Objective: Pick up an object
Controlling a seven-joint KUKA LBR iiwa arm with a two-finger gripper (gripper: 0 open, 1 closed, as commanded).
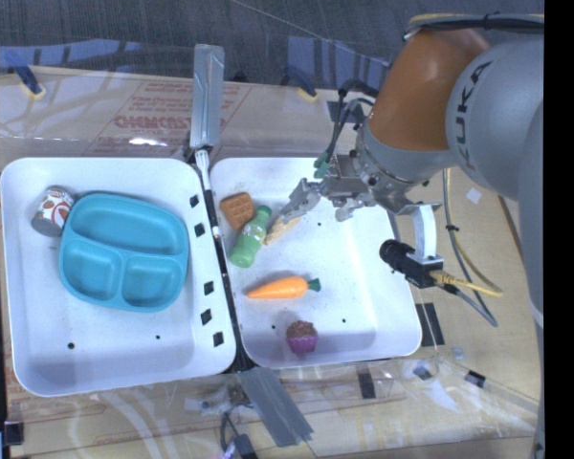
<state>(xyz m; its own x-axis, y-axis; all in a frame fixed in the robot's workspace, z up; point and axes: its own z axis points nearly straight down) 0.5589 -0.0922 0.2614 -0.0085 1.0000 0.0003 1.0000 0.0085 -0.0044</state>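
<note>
— gripper (301,199) first: where's it sitting?

— over the right bin (364,338), up toward eleven o'clock of that bin's floor, reaching in from three o'clock. the grey arm (497,94) with its orange band (421,89) fills the two o'clock corner above it.

— open or closed?

— honestly can't tell from where i stand; the tip is small and pale against the white floor. nothing visibly caught in it.

— what's nearest to it?

— green bottle (250,238), lying tilted just at seven o'clock of the tip, close beside a pale stick-like piece (279,228) that looks to be touching or almost touching the tip. brown bread-like block (236,207) is at the bottle's eleven o'clock, hard by the divider between the bins.

— the rest of that bin?

— carrot (279,288) lying flat near the middle, green end pointing to three o'clock, apart from the bottle. purple cupcake-like thing (301,337) at six o'clock of the carrot, near the front wall.

— and the left bin (29,352)?

— blue divided tray (124,251) lying flat in its upper half, with a small round, patterned object (50,208) tucked against the tray's ten o'clock corner.

— anything lifted?

— no, everything i can see rests on the bin floors.
</note>
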